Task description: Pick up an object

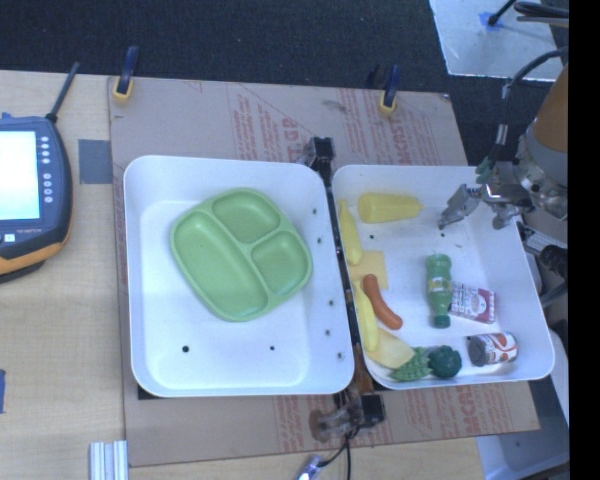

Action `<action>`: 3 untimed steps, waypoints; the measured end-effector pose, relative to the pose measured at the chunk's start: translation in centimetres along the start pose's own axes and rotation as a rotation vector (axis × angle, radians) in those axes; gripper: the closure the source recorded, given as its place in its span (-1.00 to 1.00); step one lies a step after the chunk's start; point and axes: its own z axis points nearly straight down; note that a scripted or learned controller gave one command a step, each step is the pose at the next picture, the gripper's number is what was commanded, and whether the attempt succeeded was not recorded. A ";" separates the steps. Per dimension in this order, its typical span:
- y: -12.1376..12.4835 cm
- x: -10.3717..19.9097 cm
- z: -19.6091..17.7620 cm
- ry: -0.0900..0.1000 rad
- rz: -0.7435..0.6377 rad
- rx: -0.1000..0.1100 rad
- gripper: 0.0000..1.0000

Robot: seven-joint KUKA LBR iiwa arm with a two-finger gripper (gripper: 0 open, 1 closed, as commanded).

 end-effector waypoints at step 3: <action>-7.8 2.8 10.0 -0.002 -0.003 0.002 1.00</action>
